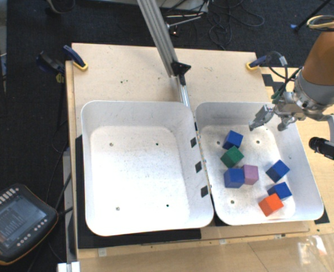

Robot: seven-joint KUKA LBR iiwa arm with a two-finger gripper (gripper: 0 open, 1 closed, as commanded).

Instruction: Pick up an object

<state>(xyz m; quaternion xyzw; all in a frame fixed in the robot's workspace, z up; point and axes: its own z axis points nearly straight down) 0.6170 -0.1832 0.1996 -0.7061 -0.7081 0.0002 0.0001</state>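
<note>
Camera view shows the metal gripper (270, 119) spread wide, holding nothing, above the right bin's (303, 169) far corner. Below it lie matte cubes: four blue cubes (233, 139), a green cube (232, 157), purple cube (250, 174) and orange cube (270, 204).

A pale bench (132, 72) fills the middle of the frame, its surface speckled with small dark marks. Two white bins sit side by side on it: the left bin (93, 152) at centre left, the right bin (308, 191) at centre right, their inner rims touching. A yellow clamp (79, 65) grips the bench's upper left corner, and another clamp (253, 65) sits at its upper right corner. A dark mat (80, 231) shows under the left bin's lower left edge.
</note>
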